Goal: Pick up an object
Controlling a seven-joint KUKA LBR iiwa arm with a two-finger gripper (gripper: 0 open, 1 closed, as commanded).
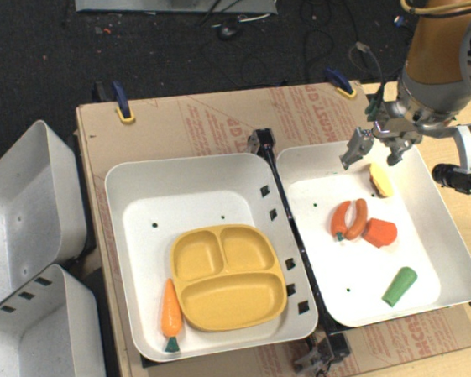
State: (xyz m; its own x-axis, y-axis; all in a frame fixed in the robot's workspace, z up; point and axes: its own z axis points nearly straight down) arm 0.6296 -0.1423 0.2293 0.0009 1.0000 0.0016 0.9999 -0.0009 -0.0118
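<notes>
My gripper (377, 152) hangs open over the far part of the right bin (453, 226), its two fingers spread with nothing between them. Just below it lies a pale yellow piece (380, 180), partly under the right finger. Further toward the front sit a red-orange sausage (349, 219), an orange-red block (381, 232) touching it, and a green piece (399, 285) near the front edge. In the left bin (131, 237) a yellow divided plate (228, 275) lies flat with an orange carrot (170, 311) beside its left edge.
A black clip divider (265, 142) runs between the two bins. Two blue clamps (124, 111) hold the cardboard board at the back. Spare white bins (18, 208) stand off the bench at left.
</notes>
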